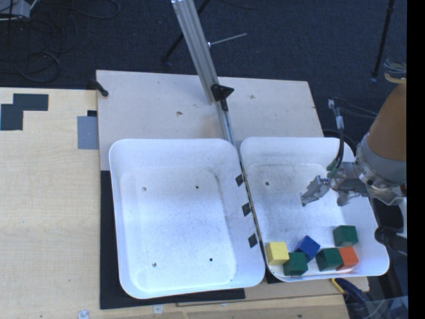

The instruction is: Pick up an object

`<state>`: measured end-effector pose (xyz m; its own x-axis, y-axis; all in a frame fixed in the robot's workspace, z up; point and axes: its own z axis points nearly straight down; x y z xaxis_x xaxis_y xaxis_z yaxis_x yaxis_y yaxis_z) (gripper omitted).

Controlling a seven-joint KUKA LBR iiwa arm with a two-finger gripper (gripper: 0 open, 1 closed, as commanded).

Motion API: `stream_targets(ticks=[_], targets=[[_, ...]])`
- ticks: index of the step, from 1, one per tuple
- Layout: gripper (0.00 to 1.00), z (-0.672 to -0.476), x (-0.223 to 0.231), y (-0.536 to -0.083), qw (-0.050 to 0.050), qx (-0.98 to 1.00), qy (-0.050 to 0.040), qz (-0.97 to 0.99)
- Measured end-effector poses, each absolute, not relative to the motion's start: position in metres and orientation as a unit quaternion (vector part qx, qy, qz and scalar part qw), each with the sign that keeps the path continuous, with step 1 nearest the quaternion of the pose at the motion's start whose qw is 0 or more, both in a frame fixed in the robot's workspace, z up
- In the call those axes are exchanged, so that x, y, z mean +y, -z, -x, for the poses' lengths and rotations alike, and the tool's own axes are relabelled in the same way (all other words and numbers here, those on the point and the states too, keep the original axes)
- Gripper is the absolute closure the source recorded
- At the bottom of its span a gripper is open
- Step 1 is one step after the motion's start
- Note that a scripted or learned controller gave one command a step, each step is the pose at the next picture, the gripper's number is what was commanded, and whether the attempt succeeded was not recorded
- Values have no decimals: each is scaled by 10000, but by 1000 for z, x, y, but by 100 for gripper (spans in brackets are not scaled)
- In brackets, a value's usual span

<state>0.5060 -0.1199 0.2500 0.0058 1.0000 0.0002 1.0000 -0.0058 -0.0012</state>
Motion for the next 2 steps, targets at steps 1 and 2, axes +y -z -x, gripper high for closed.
stream_targets(ticks=[1, 2], targets=[[0, -497, -121, -309, -15, -7073, 10, 7069], [0, -487, -125, -306, 13, -7069, -6, 7073]])
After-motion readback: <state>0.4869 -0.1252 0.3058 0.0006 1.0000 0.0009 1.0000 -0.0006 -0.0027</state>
